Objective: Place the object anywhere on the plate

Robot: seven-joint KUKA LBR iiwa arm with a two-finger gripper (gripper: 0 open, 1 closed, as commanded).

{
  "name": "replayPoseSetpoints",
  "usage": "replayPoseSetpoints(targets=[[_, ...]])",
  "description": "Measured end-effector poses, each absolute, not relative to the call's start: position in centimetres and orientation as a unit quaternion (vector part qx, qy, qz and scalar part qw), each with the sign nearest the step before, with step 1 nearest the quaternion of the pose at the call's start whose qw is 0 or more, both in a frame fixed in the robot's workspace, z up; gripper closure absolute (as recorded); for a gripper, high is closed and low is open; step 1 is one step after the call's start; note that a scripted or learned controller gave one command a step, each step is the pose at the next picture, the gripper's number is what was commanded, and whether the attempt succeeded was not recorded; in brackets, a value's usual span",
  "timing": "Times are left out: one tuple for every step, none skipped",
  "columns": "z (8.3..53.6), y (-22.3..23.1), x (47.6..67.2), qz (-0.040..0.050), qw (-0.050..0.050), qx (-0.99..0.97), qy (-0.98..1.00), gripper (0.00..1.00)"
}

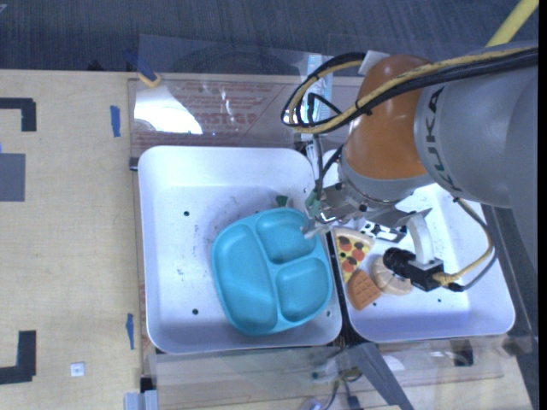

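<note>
A blue divided plate point(269, 272) lies in the left bin point(171, 195), toward its right wall. The gripper point(323, 214) hovers at the plate's upper right edge, by the wall between the bins; whether it is open or shut cannot be told. A pizza slice toy point(350, 250) and a waffle-like piece point(362, 289) lie in the right bin point(479, 314), against its left wall.

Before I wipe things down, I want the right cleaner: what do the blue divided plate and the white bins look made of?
The blue divided plate looks like moulded plastic, matte to satin: uniform colour, rounded compartment rims, soft sheen. The white bins look like thin formed plastic, smooth with scuff marks and rounded corners; this could be coated metal.
</note>
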State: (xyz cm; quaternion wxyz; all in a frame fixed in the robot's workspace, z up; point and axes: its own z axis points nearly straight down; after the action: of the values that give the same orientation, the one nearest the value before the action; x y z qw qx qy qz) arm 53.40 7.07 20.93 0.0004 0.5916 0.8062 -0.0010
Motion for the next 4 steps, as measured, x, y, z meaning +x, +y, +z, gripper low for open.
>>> replayPoseSetpoints(targets=[[12.7, 14.1, 57.8, -0.0042, -0.002, 0.57, 0.822, 1.0], [15.6, 14.2, 51.6, -0.004, 0.009, 0.467, 0.884, 1.0], [18.9, 16.1, 58.1, -0.001, 0.0, 0.545, 0.838, 1.0], [12.5, 12.3, 48.8, 0.0045, 0.013, 0.445, 0.896, 1.0]])
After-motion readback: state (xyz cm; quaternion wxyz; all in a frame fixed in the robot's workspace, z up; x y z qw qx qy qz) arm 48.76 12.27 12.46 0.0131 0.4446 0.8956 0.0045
